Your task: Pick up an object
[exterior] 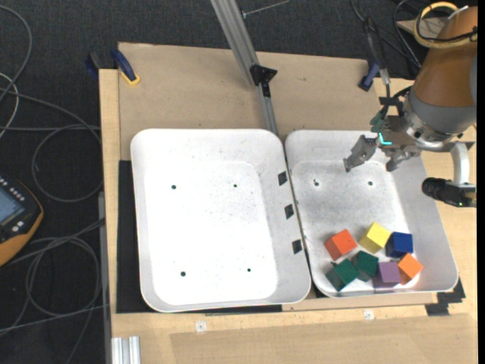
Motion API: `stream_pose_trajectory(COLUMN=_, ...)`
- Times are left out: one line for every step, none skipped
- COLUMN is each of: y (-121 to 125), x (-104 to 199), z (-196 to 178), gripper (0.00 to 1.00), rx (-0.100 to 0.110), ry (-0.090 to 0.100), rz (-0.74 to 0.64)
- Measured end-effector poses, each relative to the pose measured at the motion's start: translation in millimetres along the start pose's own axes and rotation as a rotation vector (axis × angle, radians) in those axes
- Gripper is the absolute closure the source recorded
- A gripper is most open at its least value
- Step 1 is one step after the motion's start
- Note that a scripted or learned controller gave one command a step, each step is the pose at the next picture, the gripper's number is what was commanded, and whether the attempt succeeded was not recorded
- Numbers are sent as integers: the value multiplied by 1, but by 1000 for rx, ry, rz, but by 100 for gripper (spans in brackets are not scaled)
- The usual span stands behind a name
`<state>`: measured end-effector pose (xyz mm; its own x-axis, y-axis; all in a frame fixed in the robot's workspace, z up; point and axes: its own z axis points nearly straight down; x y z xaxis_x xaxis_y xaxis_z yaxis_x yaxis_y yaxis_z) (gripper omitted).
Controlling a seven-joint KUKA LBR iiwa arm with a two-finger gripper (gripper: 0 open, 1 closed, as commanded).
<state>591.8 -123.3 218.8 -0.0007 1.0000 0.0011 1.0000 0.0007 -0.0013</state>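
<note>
My two-finger metal hand (375,156) hangs over the far part of the right shallow white bin (424,211), its fingers spread apart with nothing between them. All the small cubes are clustered at the near end of that bin, well apart from my hand: an orange-red cube (341,243), a yellow cube (374,236) just beside it, a blue cube (399,243) touching the yellow one, a smaller orange cube (409,266) at the near right corner, a purple cube (388,272) next to it, and two dark green cubes (354,269) pressed together at the near rim. The left shallow white bin (151,226) sits beside it on the pale wooden table (189,89).
</note>
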Motion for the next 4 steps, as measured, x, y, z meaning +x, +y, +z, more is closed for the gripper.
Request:
stream_pose_trajectory(y=-10, x=-3, z=58, gripper=0, rx=6, ry=0, rz=1)
stream_pose_trajectory(y=-4, x=-10, z=109, gripper=0, rx=5, ry=0, rz=1)
stream_pose_trajectory(y=-4, x=-10, z=120, gripper=0, rx=2, ry=0, rz=1)
stream_pose_trajectory(y=-3, x=-10, z=108, gripper=100, rx=-3, ry=0, rz=0)
